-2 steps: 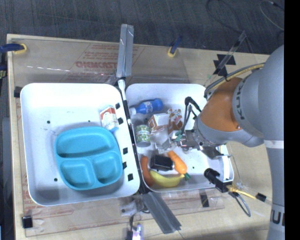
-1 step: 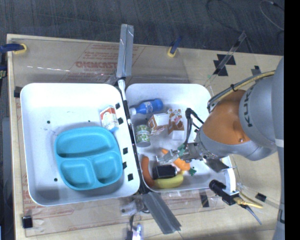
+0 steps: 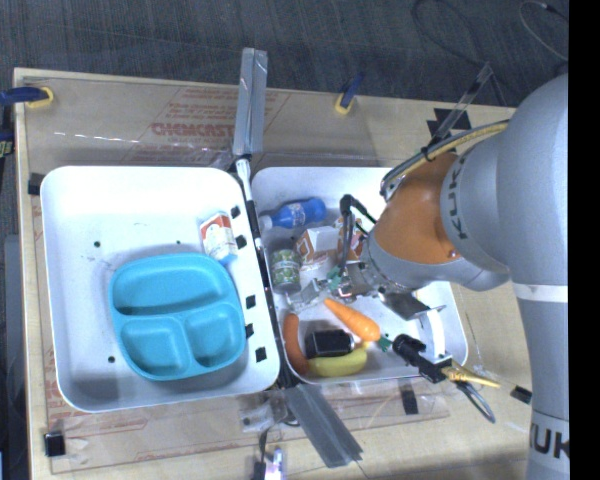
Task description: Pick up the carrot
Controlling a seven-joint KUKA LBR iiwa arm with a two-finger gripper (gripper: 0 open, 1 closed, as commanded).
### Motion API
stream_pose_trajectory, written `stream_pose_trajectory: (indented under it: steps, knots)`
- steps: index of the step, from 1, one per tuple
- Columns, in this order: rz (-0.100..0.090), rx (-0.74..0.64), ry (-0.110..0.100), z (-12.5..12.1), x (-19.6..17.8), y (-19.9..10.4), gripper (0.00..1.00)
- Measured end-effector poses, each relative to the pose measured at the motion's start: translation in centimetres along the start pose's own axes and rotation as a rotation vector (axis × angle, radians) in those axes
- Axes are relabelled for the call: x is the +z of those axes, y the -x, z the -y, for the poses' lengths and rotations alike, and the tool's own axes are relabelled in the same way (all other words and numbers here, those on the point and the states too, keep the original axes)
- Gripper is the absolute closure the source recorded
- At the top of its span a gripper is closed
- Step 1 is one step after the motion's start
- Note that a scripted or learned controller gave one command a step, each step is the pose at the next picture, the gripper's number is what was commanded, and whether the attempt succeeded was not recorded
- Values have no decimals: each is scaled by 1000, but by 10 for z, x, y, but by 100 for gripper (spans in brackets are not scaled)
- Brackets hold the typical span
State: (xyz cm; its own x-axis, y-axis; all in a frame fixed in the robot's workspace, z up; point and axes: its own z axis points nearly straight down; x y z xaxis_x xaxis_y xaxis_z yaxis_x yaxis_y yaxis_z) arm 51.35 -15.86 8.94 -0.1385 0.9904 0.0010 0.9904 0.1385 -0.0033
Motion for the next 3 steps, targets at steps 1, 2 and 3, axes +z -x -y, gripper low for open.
stream_pose_trajectory:
  steps: [1, 2, 3]
  knots:
    - [-1, -8, 0, 43, 0, 47, 0]
    - [0, -13, -2, 42, -7, 47, 100]
    - [0, 65, 0, 23, -88, -1, 100]
